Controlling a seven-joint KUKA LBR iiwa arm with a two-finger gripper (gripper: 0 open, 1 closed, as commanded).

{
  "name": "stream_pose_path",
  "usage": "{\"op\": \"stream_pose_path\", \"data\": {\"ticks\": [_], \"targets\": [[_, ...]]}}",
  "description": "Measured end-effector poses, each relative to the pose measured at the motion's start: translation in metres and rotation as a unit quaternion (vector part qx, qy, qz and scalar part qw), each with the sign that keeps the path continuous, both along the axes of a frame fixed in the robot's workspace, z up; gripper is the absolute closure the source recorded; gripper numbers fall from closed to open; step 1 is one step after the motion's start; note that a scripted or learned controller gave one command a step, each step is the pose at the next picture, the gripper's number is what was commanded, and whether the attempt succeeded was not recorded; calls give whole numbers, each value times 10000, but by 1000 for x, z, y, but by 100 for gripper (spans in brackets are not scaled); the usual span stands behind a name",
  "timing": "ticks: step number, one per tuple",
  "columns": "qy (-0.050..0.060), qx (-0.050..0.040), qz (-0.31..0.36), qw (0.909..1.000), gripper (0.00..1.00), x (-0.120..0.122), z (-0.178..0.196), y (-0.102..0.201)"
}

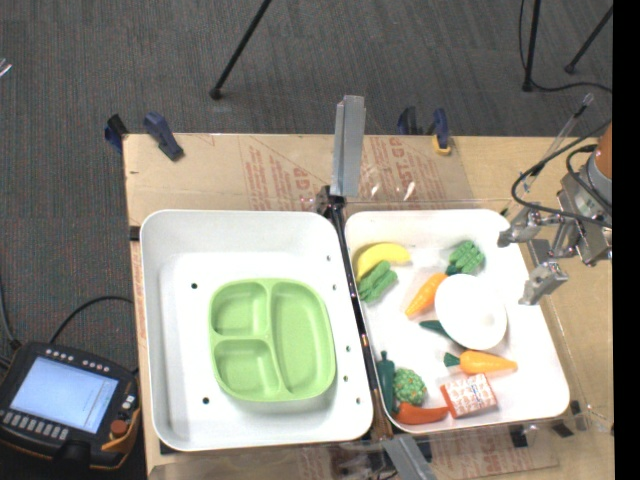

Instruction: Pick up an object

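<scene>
Camera view from above shows us two white bins side by side on a cardboard-covered bench (250, 163). We see the left bin (165, 258) carrying a green divided plate (272, 341) with three compartments, set a little toward the bin's right and near edges.

We find the toys in the right bin (545, 363). Near its far left corner lies a yellow banana (381, 257), with a green pickle-like piece (377, 282) touching it just on the near side. A broccoli floret (465, 257) sits toward the far edge, right of centre. An orange carrot (425, 294) lies at a slant near the middle, just beside a white round plate (471, 311). A second carrot (484, 363) lies just beyond that plate's near rim. Along the near edge we see a small red-and-white box (469, 395), a red pepper-like piece (422, 414), another broccoli floret (408, 384) and a dark green vegetable (386, 371) by the left wall.

We see the gripper (535, 260) above the right bin's right edge, near the far right corner, with nothing between its fingers; they appear spread apart. The arm's wrist (590, 208) enters from the right with cables around it.

Off the bench, a teach pendant (68, 400) lies on the carpet at the lower left.
</scene>
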State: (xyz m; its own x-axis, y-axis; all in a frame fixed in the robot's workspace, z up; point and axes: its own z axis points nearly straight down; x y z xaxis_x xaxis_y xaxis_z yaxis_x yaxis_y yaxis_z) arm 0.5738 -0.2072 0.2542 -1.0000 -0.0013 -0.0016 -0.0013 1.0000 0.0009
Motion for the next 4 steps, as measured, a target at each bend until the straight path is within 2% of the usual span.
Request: {"op": "stream_pose_path", "data": {"ticks": [1, 2, 3, 4], "targets": [[-108, -39, -115, 9999, 0, 40, -115, -8], [-11, 12, -738, 9973, 0, 43, -166, 86], [-21, 1, -714, 9974, 100, 44, -156, 86], [-17, 2, -707, 9975, 0, 44, -156, 87]]}}
